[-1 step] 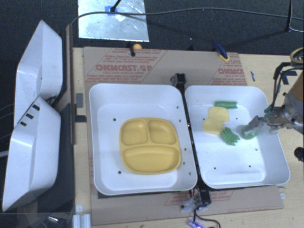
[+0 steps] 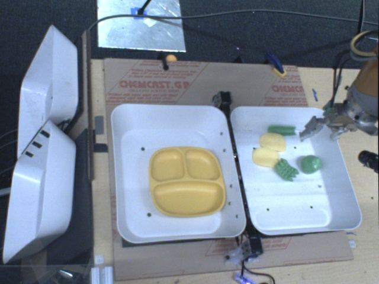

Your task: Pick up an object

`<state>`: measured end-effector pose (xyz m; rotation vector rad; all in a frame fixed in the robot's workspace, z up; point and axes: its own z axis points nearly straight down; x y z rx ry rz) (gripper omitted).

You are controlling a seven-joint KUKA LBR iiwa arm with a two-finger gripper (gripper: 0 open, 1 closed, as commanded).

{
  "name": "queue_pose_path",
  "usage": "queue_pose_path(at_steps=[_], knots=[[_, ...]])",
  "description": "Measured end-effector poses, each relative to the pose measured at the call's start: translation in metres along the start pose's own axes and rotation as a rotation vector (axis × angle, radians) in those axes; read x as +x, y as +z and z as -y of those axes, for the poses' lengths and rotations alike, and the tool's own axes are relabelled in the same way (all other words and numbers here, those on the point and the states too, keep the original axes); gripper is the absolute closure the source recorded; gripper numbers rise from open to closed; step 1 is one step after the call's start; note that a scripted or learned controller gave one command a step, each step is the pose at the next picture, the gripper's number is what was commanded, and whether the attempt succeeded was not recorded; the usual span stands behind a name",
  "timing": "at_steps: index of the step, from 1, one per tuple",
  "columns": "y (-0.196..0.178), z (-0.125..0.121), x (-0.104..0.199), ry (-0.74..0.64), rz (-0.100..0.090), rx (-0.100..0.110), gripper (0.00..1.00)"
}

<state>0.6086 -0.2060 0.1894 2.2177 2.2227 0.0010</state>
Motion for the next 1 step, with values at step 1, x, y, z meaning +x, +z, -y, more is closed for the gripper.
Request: queue_pose_path(at_steps=[1], knots=[[-0.0006, 0.001, -0.0003, 0.001, -0.001, 0.001, 0.0]])
